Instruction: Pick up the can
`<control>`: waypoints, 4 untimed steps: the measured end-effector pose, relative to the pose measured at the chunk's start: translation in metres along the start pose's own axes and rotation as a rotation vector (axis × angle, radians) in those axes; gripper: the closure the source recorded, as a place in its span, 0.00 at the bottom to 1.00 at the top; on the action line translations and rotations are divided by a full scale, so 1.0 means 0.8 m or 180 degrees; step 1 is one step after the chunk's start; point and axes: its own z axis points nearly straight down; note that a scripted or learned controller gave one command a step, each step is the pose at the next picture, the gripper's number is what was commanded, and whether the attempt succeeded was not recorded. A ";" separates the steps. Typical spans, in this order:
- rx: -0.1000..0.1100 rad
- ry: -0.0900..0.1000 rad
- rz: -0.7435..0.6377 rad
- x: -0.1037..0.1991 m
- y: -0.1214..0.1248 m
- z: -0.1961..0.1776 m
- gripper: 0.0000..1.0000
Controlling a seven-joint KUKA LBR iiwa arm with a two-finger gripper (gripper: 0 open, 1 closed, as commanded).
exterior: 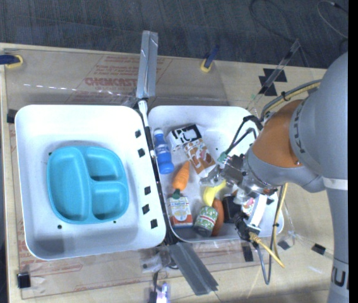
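Note:
The can (207, 220), short with a green and red label, stands near the front wall of the right bin (229, 115). My gripper (224, 180) hangs low in the right half of that bin, just above and to the right of the can, over a yellow banana (211, 194). The can sits apart from the gripper, with nothing of it between the fingers.
Around the can in the right bin lie a small green-capped bottle (179, 208), an orange carrot (180, 175), a blue bottle (163, 154), a brown snack packet (197, 156) and a black and white carton (187, 134). The left bin (33, 122) holds a blue divided tray (88, 183).

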 end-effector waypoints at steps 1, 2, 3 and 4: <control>0.0056 -0.0012 -0.0040 -0.008 -0.017 -0.226 0.00; 0.0081 -0.0017 -0.0059 -0.007 -0.016 -0.235 1.00; 0.0075 -0.0018 0.0179 0.008 -0.027 -0.232 1.00; 0.0061 -0.0013 0.0088 0.025 -0.029 -0.300 1.00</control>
